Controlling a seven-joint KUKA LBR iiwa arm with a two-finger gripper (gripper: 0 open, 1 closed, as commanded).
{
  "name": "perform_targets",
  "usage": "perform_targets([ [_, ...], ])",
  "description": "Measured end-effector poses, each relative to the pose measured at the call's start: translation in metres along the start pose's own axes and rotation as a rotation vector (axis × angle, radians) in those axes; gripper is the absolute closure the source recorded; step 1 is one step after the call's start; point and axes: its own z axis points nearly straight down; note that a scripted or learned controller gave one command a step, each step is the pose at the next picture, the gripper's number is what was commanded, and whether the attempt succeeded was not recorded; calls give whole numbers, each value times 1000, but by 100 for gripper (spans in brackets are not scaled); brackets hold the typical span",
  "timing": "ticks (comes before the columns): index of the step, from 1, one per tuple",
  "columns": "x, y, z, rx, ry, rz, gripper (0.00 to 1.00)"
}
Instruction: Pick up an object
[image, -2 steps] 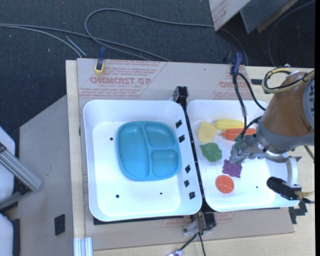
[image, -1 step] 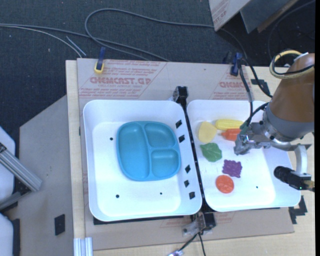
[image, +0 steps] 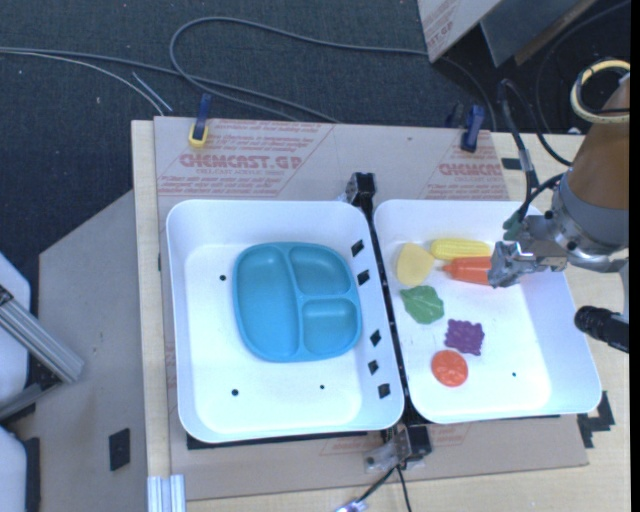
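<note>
over the right white bin (image: 560, 360), we reach our tool (image: 503, 268) at the orange plastic carrot (image: 466, 268); its grip unclear; next, close and lift.

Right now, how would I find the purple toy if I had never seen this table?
Look at the right white bin, the one without the blue plate. Several small toy foods lie in its left half; go toward the near end of that group. The purple toy sits between the green one and the red-orange round one, and it is the only purple, bumpy piece, like grapes.
</note>
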Motion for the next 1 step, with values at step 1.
perform_targets([
  [1, 51, -1, -3, 6, 4, -5, 100],
])
